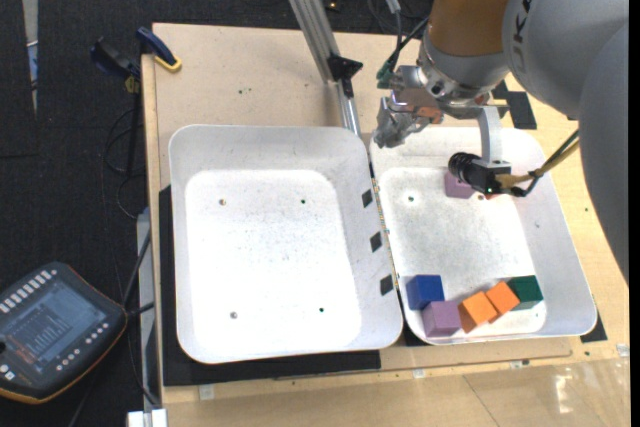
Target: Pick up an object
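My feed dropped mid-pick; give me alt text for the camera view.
The arm's end effector hangs over the right bin's far left corner. A purple block lies nearby; blue, purple, orange and green blocks cluster at the near edge.

The arm (pixel 560 25) runs out of frame at the top and right edges, so its base is cut off. The gripper (pixel 398 127) is small and blurred, its fingers too indistinct to read. 1 pale purple block (pixel 458 185) is partly covered by a black fitting (pixel 472 170). The pendant (pixel 50 330) is clipped by the left edge.
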`<action>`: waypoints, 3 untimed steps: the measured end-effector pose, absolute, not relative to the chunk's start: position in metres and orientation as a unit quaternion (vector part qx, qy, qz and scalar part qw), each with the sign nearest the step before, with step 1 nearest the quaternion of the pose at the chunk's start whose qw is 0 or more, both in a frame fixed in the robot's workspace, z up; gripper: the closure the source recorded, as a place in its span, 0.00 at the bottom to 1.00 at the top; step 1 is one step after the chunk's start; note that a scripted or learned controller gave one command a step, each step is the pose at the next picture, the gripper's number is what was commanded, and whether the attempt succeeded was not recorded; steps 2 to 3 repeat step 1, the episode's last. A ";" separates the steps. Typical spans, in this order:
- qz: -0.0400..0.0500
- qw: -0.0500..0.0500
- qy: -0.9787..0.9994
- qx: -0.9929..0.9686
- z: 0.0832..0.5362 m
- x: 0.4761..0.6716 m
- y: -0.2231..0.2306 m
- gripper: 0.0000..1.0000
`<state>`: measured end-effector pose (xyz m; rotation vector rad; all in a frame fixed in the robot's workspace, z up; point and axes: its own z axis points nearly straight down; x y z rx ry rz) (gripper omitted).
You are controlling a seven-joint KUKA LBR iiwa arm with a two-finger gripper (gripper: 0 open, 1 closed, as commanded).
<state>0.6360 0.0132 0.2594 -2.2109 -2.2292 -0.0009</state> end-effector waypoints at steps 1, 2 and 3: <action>0.000 0.001 -0.710 -0.704 0.253 0.633 0.071 1.00; 0.000 0.001 -0.710 -0.704 0.253 0.633 0.071 1.00; 0.000 0.001 -0.710 -0.704 0.253 0.633 0.071 1.00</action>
